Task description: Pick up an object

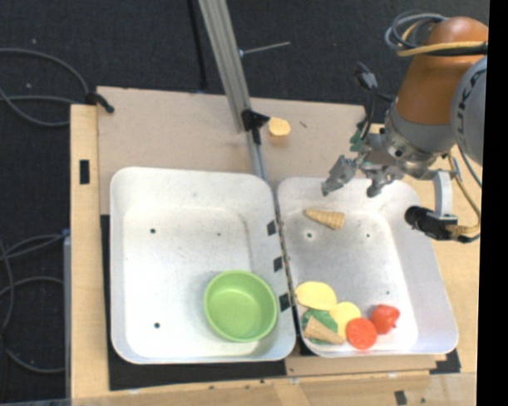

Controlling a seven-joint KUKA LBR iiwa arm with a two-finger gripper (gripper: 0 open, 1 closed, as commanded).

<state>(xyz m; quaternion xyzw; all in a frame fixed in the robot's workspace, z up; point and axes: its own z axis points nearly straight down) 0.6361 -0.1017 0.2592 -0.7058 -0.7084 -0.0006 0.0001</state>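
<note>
While the arm [437, 79] reaches in from the right, things lie as follows.
Bench [173, 129]: tan board under both bins, spreading out on every side below the pincer.
Left bin [154, 203]: white and shallow, to the pincer's left and nearer the camera.
Right bin [401, 270]: white and shallow, its far edge directly below the pincer.
Arm: grey with an orange band, rising up and to the right of the pincer.
Pincer [355, 181]: released, its two fingers spread apart with nothing between them, hanging over the far end of the right bin.
Green bowl [240, 305]: in the left bin's near right corner, well apart from the pincer.
Toy foods [346, 319]: yellow pieces, two red ones and a cone with green, bunched at the right bin's near edge, well apart from the pincer.
Cone [325, 217]: tan, lying flat on the right bin's floor, near the pincer, slightly left and toward the camera.
Yellow piece [279, 127]: on the bare bench beyond the bins, left of the pincer.
</note>
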